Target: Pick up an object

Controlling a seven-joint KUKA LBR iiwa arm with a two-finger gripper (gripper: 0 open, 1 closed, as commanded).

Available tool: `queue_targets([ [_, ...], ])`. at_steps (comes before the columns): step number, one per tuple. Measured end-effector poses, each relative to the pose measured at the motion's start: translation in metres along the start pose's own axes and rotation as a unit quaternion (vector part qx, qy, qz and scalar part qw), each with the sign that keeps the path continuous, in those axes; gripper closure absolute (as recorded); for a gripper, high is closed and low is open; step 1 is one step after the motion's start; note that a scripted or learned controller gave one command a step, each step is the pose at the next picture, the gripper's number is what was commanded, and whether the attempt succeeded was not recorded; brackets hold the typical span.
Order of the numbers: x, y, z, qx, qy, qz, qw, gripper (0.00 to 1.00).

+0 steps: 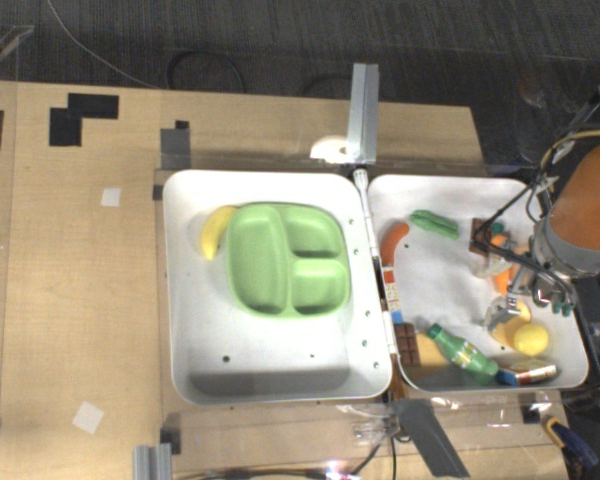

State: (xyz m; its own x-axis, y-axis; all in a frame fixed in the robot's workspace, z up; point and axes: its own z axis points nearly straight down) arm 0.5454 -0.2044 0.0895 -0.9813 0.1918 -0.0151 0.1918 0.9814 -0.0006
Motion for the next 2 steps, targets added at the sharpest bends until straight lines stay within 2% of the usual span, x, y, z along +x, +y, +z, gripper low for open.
queue_targets([
  [2,0.009,-0.0004,-0.0002,0.0,0.0,0.108,0.9941,0.0],
])
